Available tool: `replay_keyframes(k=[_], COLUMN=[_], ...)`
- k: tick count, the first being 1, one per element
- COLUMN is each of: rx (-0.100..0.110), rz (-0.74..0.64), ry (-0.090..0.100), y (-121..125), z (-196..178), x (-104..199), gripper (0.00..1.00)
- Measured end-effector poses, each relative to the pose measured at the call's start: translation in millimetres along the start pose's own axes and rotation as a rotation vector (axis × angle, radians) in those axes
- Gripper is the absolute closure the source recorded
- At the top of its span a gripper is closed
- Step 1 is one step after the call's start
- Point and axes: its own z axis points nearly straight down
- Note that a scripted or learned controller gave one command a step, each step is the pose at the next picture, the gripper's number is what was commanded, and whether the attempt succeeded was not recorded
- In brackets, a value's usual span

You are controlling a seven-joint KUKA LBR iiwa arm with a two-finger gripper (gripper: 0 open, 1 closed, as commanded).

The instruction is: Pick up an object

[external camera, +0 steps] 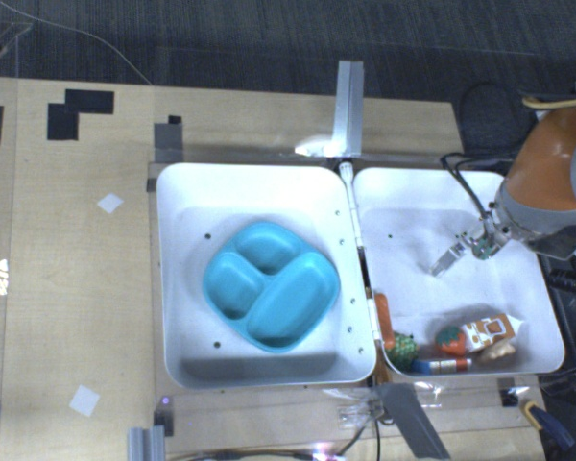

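- The things to pick lie in a cluster along the 6 o'clock wall of the right bin point(396, 192): a small carton point(488, 331) with orange and white print, a green and orange toy vegetable point(448, 337) touching its 9 o'clock side, a red and blue marker-like stick point(440, 363) just below them, a green leafy piece point(403, 347), and an orange carrot-like piece point(383, 319) lying along the divider at 9 o'clock.
- Handling, as a judgement: all of them look light and small. The carton is probably stiff enough to take across its narrow sides, though it may slide. The toy vegetable looks rounded and smooth, so it may roll out of a pinch. The stick is thin and lies flat against the wall, which leaves little room for a finger.
- The carton seems the easiest to take, as its 12 o'clock side is free of neighbours.
- The gripper point(457, 254) hovers over the bare middle of the right bin, at 12 o'clock from the cluster and apart from it. It points toward 8 o'clock and pinches nothing; whether it is spread or pressed together I cannot tell.
- Count: 5 small things in the right bin, as far as the crowding lets me separate them.
- The left bin point(182, 257) holds 1 blue divided plate point(271, 284) with 3 compartments, sitting near its middle.
- 2 white bins sit side by side on the table point(67, 286).
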Motion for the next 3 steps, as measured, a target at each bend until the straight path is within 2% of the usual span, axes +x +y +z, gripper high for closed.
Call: replay_keyframes(k=[1, 2, 3], rx=[-0.002, -0.009, -0.004], rz=[-0.172, -0.169, 0.151], ry=[0.000, -0.012, -0.002], y=[-52, -49, -1], z=[-2, -16, -3], x=[63, 61, 67], gripper=[0.00, 1.00, 1.00])
